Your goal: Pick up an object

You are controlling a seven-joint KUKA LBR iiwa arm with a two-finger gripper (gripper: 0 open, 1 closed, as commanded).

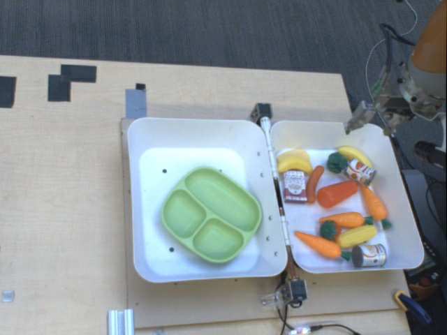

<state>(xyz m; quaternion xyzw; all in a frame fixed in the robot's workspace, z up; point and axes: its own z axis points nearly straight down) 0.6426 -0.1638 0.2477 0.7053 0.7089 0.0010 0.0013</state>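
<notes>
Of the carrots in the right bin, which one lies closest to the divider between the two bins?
The carrot at the bin's lower left, tip pointing toward the divider. The other two carrots lie farther right.

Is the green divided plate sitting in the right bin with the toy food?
No, the green plate lies in the left bin.

A robotics lab test bench: a pale wooden bench stands on grey carpet and carries two shallow white bins, the left bin and the right bin, clamped side by side. Black marker patches dot the benchtop, and loose cables trail off its front edge. Toy food fills one bin, a green divided plate the other, while a grey-and-orange industrial arm reaches in from the right.
</notes>
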